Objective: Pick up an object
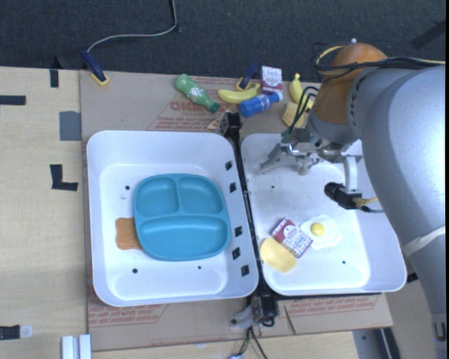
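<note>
The gripper (277,158) hangs open and empty over the right bin (374,275). Risk: the red carton (292,236), fried egg (319,230) and yellow piece (278,255) touch, so closing may snag two.

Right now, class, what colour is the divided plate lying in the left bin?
Light blue; the divided plate shows clearly in the camera view, lying flat in the left bin.

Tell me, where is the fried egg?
The fried egg lies in the right bin, near its front, just right of the small red carton and the yellow piece.
</note>
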{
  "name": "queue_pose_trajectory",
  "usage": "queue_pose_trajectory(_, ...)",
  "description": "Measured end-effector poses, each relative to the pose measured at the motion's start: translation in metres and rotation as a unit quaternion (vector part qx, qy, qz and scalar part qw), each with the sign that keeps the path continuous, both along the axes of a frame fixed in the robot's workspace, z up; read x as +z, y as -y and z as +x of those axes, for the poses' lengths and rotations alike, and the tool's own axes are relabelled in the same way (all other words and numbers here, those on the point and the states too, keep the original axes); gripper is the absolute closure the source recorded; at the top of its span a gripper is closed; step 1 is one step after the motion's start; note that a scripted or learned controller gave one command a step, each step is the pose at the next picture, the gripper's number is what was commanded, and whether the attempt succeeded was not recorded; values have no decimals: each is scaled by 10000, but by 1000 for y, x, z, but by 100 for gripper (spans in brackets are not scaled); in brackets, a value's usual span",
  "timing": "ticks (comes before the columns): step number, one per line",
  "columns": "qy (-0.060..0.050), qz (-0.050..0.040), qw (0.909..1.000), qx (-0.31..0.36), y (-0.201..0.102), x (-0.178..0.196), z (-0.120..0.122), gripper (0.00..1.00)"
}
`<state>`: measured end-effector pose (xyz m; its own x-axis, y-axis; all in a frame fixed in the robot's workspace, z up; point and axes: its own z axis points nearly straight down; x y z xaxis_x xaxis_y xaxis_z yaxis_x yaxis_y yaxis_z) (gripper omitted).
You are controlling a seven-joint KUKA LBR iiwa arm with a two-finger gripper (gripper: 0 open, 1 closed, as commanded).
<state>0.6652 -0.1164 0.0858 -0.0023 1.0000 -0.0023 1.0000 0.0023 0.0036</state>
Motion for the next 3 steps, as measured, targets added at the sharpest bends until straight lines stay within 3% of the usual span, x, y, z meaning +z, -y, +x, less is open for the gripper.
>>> queue_pose_trajectory(1, -11, 2, 10000, -7, -19, 0, -25, 0)
queue_pose_trajectory(2, -8, 6, 10000, -1, -21, -1, 4, 0)
queue_pose_trajectory(3, -9, 0, 10000, -6, -22, 0, -3, 0)
